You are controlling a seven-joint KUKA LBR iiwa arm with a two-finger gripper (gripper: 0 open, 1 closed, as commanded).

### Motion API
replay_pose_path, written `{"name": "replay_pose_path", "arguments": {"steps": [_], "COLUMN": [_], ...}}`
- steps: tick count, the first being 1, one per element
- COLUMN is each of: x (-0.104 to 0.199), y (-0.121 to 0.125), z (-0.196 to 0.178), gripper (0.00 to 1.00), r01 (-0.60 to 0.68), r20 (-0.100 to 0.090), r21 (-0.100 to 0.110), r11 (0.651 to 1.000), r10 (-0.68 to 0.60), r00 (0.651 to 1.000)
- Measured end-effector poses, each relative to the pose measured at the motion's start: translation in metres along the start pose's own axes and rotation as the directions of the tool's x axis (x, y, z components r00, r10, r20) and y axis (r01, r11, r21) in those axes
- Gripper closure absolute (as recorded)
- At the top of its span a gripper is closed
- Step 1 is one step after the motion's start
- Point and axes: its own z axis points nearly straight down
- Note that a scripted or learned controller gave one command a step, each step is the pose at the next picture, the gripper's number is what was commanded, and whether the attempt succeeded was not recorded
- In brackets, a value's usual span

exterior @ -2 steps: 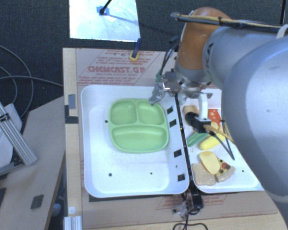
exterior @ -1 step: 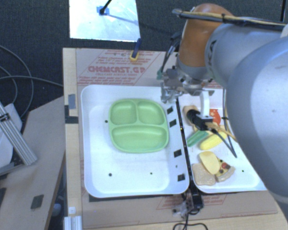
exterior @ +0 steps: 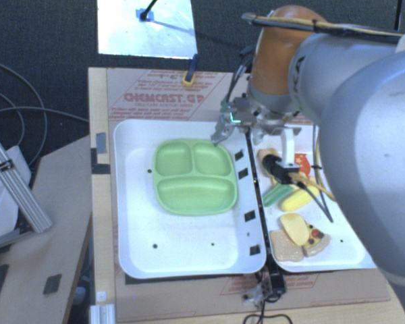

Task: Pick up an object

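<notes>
Gripper (exterior: pixel 221 132) hangs low at the far edge of the left bin (exterior: pixel 138 248), just over the far right corner of the green plate (exterior: pixel 194 177). We cannot tell whether the claw is apart or together; the wrist hides it from this angle. Nothing shows as held.

The plate is the only thing in the left bin. It lies flat and right side up, near the middle, and we take it as the likely target.

How we judge the step should go:
- A flat plate offers only its rim. Come down straight with the jaws astride the raised edge, one side inside a compartment and one outside.
- Close well onto the rim, not on the lip's tip. Smooth plastic may slip or tip on the lift.
- Lift slowly, because the plate will hang off one corner.

Around it:
- The divider (exterior: pixel 254 181) between the bins runs close beside the plate's right edge, so there is little room on that side.
- The right bin (exterior: pixel 344 258) holds small pieces, among them a yellow piece (exterior: pixel 295 199), a green piece (exterior: pixel 277 194) and a tan slice (exterior: pixel 295 228), crowded together and partly under the arm.
- The far wall of the left bin sits just behind the gripper.
</notes>
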Motion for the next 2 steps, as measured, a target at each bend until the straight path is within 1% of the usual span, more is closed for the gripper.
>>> {"name": "replay_pose_path", "arguments": {"steps": [2], "x": [0.0000], "y": [0.0000], "z": [0.0000], "gripper": [0.00], "r01": [0.000], "r20": [0.000], "r21": [0.000], "r11": [1.000], "r10": [0.000], "r00": [1.000]}}
